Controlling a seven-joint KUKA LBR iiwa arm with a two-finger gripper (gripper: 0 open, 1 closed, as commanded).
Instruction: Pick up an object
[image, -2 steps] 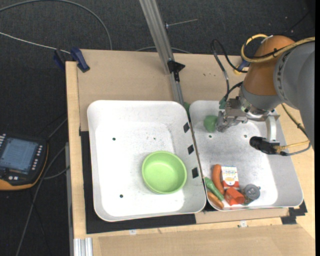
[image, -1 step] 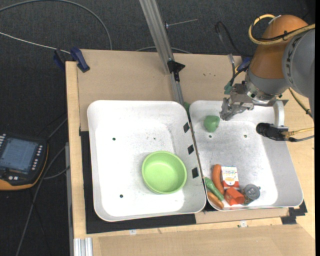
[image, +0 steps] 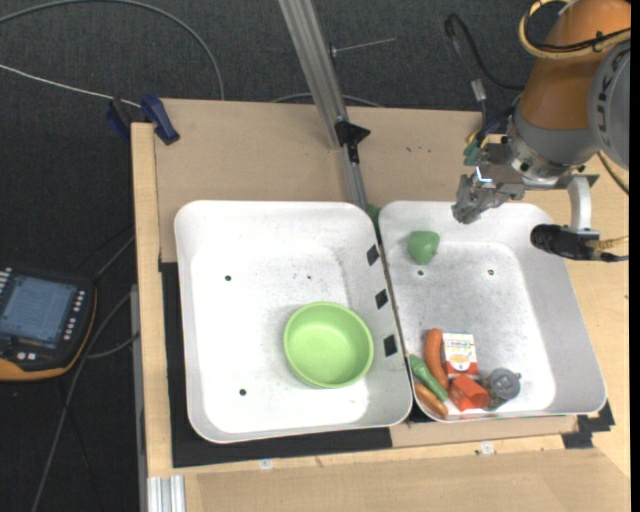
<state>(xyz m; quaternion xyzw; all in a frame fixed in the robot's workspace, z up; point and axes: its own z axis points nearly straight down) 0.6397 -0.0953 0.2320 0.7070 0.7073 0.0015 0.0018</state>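
At the far left edge of the frame a handheld control pad (image: 40, 320) with an orange rim and a grey screen lay on dark carpet. On the tan wooden bench (image: 250, 150), the left bin (image: 210, 250), a shallow white tray with rounded corners and a speckled floor, held a round, smooth green bowl (image: 329, 345) near its lower right. A slim metal pole (image: 325, 90) slanted down from the top centre to the seam between the bins. In the right bin (image: 520, 300), a small rounded green lump (image: 423, 246) sat near the upper left corner. Clustered at the lower edge were an orange carrot (image: 433, 352), a small white and orange carton (image: 459, 351), a red piece (image: 468, 392) and a grey disc-like part (image: 502, 383). The gripper (image: 470, 208) hung over the right bin's upper rim, up and right of the green lump, grasping nothing; whether it was clenched or released I could not tell.
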